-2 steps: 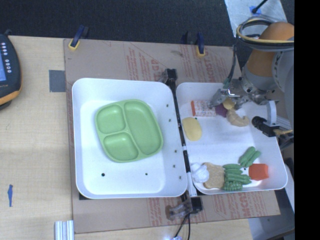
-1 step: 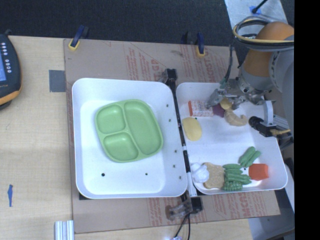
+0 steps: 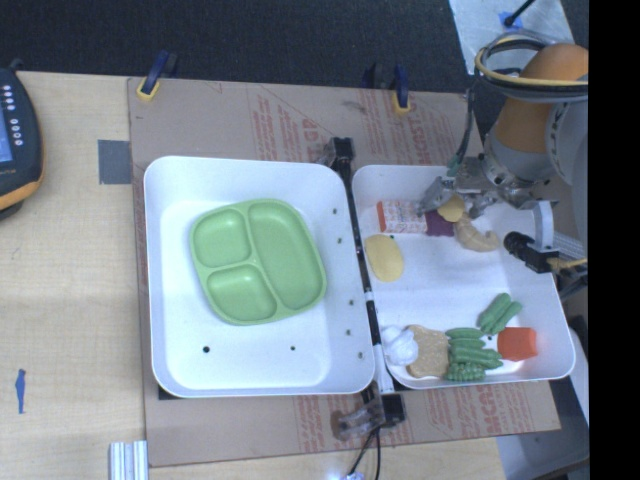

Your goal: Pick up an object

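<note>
My gripper (image 3: 455, 202) hangs low over the back of the right bin (image 3: 545, 298), reaching in from the right. A small pale yellow piece (image 3: 452, 210) lies right beneath it, next to a tan curved piece (image 3: 477, 237) and a dark purple item (image 3: 438, 226). A red and white packet (image 3: 398, 216) lies just left of these. A yellow lemon-like object (image 3: 384, 258) rests near the bin's left wall.
The left bin (image 3: 170, 348) holds a green divided plate (image 3: 258, 260). At the right bin's front lie green bean pods (image 3: 468, 354), another pod (image 3: 497, 313), an orange-red block (image 3: 517, 343), a tan slice (image 3: 428, 352) and a white lump (image 3: 400, 345). A handheld device (image 3: 15, 138) sits far left.
</note>
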Controlling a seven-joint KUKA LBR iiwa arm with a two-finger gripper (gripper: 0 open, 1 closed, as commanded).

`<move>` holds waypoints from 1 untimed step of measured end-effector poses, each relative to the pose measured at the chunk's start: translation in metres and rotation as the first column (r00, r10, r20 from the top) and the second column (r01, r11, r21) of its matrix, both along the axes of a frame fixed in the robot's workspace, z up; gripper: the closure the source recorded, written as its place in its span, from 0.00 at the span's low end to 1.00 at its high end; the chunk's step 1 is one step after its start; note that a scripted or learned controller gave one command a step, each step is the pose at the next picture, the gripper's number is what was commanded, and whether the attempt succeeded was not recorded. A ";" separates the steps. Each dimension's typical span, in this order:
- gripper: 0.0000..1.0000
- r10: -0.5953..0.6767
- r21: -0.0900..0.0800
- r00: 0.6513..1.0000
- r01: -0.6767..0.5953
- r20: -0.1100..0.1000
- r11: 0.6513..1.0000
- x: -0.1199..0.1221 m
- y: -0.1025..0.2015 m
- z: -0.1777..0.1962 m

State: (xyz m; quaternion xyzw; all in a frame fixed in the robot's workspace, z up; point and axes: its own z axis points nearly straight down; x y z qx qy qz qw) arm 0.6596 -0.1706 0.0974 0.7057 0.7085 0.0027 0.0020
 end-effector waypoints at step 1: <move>0.00 0.000 -0.005 1.000 0.000 0.001 1.000 0.000 0.007 0.000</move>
